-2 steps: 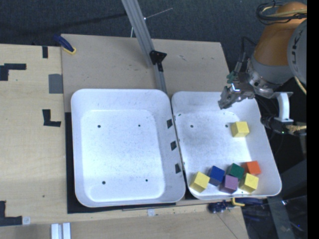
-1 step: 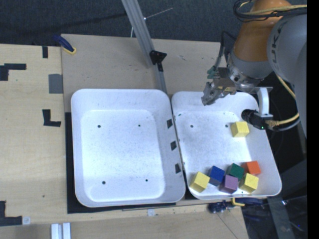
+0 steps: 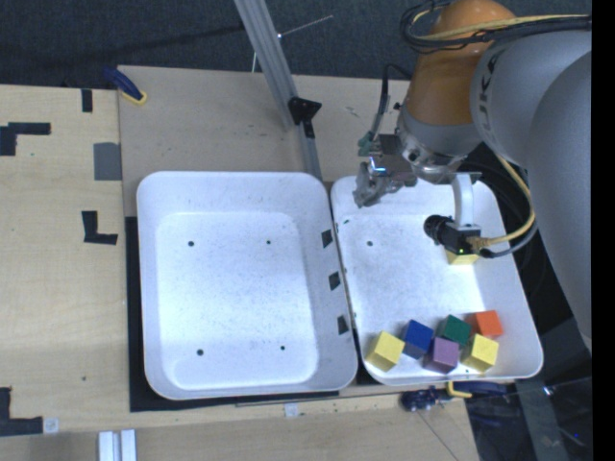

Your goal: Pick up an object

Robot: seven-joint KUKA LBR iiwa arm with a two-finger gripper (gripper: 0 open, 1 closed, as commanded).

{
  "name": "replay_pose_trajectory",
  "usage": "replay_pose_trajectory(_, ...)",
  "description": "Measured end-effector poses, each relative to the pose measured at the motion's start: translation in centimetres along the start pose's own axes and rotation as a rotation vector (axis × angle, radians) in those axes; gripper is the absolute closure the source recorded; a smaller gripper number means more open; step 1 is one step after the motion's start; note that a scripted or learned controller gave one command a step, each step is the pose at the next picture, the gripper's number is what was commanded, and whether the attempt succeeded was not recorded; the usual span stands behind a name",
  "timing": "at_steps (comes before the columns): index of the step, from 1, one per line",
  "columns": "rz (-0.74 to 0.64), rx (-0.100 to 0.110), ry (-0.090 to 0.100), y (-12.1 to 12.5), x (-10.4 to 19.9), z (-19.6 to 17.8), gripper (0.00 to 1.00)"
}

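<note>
Several small blocks lie clustered at the near end of the right bin [image 3: 509, 296]: a yellow block [image 3: 386, 351], a blue block [image 3: 418, 336], a green block [image 3: 455, 330], a purple block [image 3: 445, 354], an orange block [image 3: 488, 323] and a second yellow block [image 3: 483, 352]. Another yellow piece [image 3: 462, 252] shows by the bin's right wall, partly behind a black fitting [image 3: 441, 229] on the arm. My gripper [image 3: 371, 188] hangs over the far left corner of the right bin, well away from the cluster. Nothing shows in its grasp.
The left bin [image 3: 154, 257] stands beside the right one, their walls touching. A slanted metal bar [image 3: 279, 65] runs down to the bins' far junction. The big grey arm [image 3: 548, 113] covers the right side.
</note>
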State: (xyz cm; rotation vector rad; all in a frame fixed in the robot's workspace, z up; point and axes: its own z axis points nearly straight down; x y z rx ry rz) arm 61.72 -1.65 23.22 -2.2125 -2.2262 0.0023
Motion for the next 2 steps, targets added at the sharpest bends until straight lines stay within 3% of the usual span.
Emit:
replay_pose_trajectory(1,0.000,0.001,0.000,0.0,5.2,1.1,1.00)
replay_pose_trajectory(2,-0.001,-0.002,0.001,-0.1,10.0,-0.1,1.00)
